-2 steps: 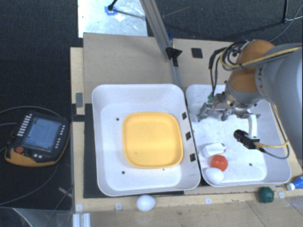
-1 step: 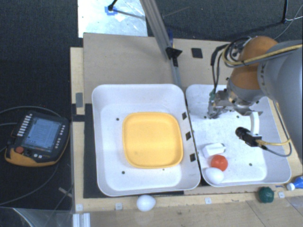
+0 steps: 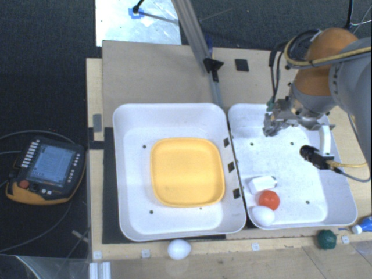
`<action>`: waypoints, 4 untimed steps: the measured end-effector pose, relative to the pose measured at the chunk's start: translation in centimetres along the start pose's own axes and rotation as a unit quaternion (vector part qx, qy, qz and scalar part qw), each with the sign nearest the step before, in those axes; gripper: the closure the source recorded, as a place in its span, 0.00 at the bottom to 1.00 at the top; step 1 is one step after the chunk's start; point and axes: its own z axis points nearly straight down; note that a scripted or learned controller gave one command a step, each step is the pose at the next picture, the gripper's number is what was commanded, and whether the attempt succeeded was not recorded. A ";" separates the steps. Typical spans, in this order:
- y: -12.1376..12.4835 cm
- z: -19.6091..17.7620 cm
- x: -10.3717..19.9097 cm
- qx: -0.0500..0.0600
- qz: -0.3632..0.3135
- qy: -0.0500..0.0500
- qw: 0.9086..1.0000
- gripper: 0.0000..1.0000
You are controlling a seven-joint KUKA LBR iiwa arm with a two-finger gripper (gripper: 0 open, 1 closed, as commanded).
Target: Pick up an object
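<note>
Gripper: your gripper (image 3: 274, 125) hangs over the far part of the right bin (image 3: 340, 185), near its back wall; you cannot tell from this slanted view how it is set, and nothing shows in it
Arm pose: your arm (image 3: 351, 80) reaches in from the right, the orange band (image 3: 328, 45) sitting high above the wrist, the wrist turned down toward the bin floor
Step in hand: by my reading you are at the approach, with no object taken yet
Candidates: an orange ball (image 3: 268, 199), a white block (image 3: 262, 184) and a white egg (image 3: 263, 216) sit bunched in the near left corner of the right bin, the ball touching or just beside the other two
Left bin: a yellow plate (image 3: 188, 171) lies flat in the middle of the left bin (image 3: 131, 156)
Outside the bins: a second white egg (image 3: 179, 249) rests on the bench (image 3: 157, 74) just in front of the left bin, and a dark green ball (image 3: 326, 239) lies near the front right corner of the right bin
Next move: you would need to travel toward the near left corner, well apart from where the gripper hangs, then descend over one piece
Risk: the three pieces crowd each other and the bin wall, so you may nudge a neighbour or clip the rim; the round ones may roll away
</note>
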 end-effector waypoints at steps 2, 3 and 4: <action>0.4 -6.2 0.4 0.001 -0.001 0.000 1.000 1.00; 1.8 -7.2 5.7 0.001 -0.003 0.001 1.000 1.00; 1.8 -6.5 11.3 0.002 -0.003 0.001 1.000 1.00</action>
